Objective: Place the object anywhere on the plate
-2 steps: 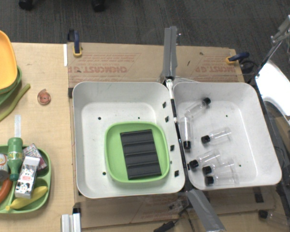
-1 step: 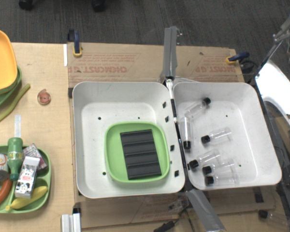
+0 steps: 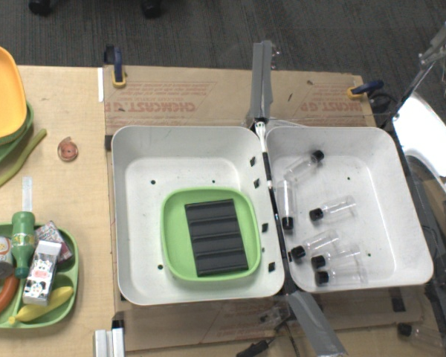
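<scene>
A green square plate (image 3: 174, 233) rests in the middle of the left white bin (image 3: 134, 199). On the plate lies a dark grey ridged block (image 3: 215, 236), flat and roughly centred. The right white bin (image 3: 386, 199) holds several clear vials with black caps: one near the back (image 3: 305, 163), one along the left wall (image 3: 286, 203), one in the middle (image 3: 331, 210), and others toward the front (image 3: 334, 262).
A grey metal bar (image 3: 262, 80) runs back from the seam between the bins. On the bench at left stand stacked yellow and green plates (image 3: 0, 110) and a green tray of toy food (image 3: 30, 274). White and metal hardware (image 3: 430, 125) sits beyond the right bin.
</scene>
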You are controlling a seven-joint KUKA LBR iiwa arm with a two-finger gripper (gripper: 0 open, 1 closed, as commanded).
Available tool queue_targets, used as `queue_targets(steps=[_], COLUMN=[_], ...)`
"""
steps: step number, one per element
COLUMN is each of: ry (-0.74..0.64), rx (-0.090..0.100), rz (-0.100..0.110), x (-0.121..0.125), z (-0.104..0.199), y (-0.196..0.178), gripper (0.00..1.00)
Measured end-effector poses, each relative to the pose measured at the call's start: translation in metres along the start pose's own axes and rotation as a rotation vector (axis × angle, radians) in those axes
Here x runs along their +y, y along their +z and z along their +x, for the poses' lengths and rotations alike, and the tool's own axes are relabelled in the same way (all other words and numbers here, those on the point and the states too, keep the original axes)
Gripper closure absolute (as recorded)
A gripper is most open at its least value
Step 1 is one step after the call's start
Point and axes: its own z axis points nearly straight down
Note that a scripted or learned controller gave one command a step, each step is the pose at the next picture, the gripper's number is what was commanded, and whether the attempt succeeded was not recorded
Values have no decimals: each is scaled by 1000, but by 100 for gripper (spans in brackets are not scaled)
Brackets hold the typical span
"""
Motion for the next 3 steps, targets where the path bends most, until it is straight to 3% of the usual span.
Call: queue_targets(steps=[1, 2, 3], ry=[-15, 77, 86], rx=[0, 0, 0], rz=[0, -2, 1], x=[0, 0, 0], z=[0, -3, 1], y=[0, -1, 0], gripper=[0, 0, 0])
